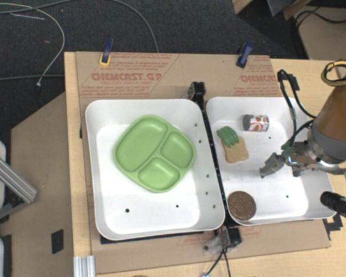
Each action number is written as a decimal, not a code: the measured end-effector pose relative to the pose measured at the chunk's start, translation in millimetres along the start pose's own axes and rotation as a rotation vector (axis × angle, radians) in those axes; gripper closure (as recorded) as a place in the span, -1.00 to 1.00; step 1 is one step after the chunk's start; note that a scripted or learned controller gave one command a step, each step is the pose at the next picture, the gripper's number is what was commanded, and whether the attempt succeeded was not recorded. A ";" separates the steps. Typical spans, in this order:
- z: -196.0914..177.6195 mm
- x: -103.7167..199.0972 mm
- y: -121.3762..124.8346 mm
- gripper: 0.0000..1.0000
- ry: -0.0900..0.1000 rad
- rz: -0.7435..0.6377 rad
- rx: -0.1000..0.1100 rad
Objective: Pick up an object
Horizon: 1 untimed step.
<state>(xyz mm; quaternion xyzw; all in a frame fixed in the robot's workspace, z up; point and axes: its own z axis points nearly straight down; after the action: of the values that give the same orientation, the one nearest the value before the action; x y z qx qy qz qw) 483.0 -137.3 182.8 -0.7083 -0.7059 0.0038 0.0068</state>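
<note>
Objects lie loose in the right bin (311, 209): can (256, 122) near its far edge, green-topped toy (233, 143) beside the left wall, brown disc (241, 205) at the near-left corner. Gripper (271, 166) hangs mid-bin, clamping nothing; whether the claw is apart or together I cannot tell.

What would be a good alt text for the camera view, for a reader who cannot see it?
A grey robot arm reaches from the right over the right white bin, its gripper low above the bin floor near a small can, a green-and-tan toy and a brown disc. The left white bin holds a green divided plate.
</note>
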 end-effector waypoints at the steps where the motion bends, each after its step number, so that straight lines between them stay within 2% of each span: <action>1: -6.0 0.3 3.2 -1.00 -0.002 -0.004 -0.013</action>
<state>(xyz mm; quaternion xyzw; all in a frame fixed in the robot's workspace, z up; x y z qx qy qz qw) 486.3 -137.0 188.8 -0.7070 -0.7072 0.0001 0.0013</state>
